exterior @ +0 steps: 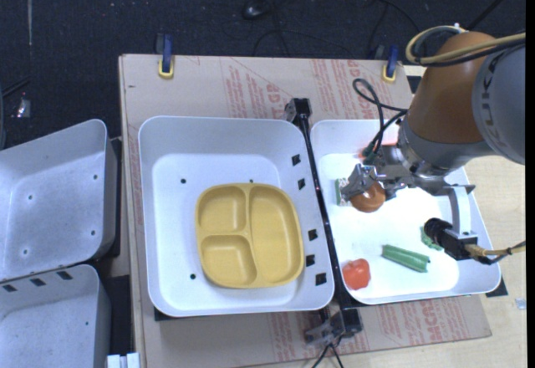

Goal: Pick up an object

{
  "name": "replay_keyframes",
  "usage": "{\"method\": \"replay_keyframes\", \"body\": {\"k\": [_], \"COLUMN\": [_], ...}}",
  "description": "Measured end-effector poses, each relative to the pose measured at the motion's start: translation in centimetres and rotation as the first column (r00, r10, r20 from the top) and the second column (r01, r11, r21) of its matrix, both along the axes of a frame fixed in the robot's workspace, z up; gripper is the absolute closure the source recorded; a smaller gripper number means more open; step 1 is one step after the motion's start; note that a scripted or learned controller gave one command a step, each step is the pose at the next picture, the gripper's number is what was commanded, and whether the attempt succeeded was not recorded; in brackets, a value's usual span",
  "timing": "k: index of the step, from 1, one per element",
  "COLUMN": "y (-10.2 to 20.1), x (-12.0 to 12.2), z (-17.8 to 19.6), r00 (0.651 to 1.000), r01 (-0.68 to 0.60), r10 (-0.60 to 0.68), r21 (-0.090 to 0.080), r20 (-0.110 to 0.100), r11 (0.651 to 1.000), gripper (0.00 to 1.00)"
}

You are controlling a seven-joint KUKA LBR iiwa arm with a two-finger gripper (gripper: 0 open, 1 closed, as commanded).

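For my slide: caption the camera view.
Gripper low in right bin beside orange-brown object; yellow tray in left bin.

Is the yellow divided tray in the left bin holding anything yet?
Empty. The yellow tray lies flat in the left bin, and all three compartments show bare yellow.

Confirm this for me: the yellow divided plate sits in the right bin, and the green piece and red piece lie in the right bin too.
Not quite. The camera view shows the yellow divided plate in the left bin. The green piece and red piece do lie in the right bin.
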State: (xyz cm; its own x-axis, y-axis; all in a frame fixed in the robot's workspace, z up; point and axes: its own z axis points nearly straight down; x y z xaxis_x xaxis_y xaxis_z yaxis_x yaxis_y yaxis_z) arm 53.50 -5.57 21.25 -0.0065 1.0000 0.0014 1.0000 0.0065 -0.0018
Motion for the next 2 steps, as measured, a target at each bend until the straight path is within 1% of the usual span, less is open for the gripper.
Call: {"method": "replay_keyframes", "body": {"k": [1,2], "y": [5.2,10.5], "x": [-1.1,-1.4], "z": [-0.5,1.1], "r00": [1.000,1.000], "r01": [-0.001,-0.002], "r10": [0.001,0.002], "r21": [0.000,0.000], "r20": [-0.001,0.003], "r11": [1.000,1.000], "gripper": [1.00,1.00]}}
